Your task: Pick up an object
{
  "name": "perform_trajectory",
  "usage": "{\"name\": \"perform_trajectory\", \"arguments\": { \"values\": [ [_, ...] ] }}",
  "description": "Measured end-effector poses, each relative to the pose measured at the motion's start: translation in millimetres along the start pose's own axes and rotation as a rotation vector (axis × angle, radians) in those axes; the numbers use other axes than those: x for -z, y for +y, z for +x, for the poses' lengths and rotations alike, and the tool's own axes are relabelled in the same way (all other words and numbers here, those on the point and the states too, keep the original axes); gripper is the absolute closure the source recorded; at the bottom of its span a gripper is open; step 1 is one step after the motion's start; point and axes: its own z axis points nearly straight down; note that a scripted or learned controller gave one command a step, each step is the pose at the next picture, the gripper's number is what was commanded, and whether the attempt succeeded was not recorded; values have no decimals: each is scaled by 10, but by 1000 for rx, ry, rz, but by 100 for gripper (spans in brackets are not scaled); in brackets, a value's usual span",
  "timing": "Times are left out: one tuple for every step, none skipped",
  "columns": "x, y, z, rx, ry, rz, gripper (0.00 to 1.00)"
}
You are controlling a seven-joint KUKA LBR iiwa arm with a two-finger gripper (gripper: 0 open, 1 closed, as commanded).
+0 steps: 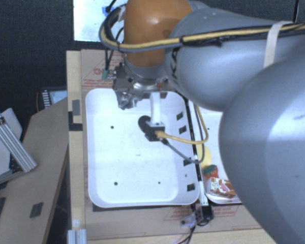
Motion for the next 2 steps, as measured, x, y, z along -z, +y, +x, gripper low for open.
{"name": "perform_trajectory", "arguments": {
  "values": [
    [138, 39, -21, 0, 1, -9, 100],
    [-1214, -99, -221, -9, -5, 5, 100]
  ]
}}
